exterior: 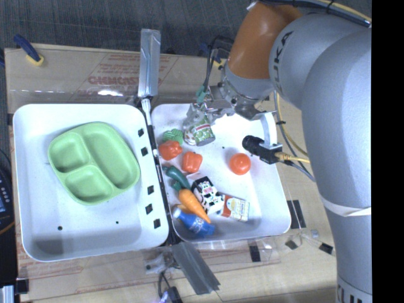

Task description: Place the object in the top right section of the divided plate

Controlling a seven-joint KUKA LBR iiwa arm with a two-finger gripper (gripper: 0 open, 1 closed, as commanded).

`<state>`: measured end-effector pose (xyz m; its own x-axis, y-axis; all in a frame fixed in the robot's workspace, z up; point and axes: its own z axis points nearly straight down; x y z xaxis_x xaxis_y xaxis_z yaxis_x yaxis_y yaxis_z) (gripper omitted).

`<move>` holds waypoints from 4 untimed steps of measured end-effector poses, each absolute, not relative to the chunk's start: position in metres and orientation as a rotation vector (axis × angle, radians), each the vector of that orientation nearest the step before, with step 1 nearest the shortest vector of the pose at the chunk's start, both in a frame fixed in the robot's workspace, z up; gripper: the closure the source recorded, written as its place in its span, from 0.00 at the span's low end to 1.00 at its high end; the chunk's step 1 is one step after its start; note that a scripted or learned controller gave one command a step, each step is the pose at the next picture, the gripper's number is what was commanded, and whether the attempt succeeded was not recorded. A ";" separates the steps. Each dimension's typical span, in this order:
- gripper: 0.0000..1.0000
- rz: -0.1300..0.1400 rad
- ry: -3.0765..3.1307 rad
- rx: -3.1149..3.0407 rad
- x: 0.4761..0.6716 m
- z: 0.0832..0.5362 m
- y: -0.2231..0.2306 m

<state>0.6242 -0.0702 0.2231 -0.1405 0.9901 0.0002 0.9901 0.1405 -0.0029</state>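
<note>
The green divided plate (pixel 95 163) lies in the left white bin (pixel 38 232), with nothing in its three sections. My gripper (pixel 200 117) hangs over the far left part of the right bin (pixel 278 207). Its fingers (pixel 193 115) are closed on the top of a small white carton with a green and red print (pixel 201 134), which tilts slightly just under them. The carton sits close above the bin floor, near the bin's back wall.
Several toy foods lie in the right bin: a green vegetable (pixel 172 136), a tomato (pixel 169 149), a red pepper (pixel 192 161), a red ball (pixel 239 163), a carrot (pixel 192 204), a cow-print carton (pixel 208 193) and a blue item (pixel 192 225). A raised divider (pixel 151 169) separates the bins.
</note>
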 end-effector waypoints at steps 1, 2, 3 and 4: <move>1.00 0.003 -2.604 -1.753 0.551 0.272 0.001; 1.00 0.004 -2.824 -1.367 0.545 0.190 -0.023; 1.00 0.003 -2.969 -1.014 0.540 0.191 0.009; 1.00 0.000 -3.092 -0.568 0.639 0.192 0.043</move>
<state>0.6390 0.0432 0.1923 -0.9346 0.3556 -0.0023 0.3556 0.9346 0.0004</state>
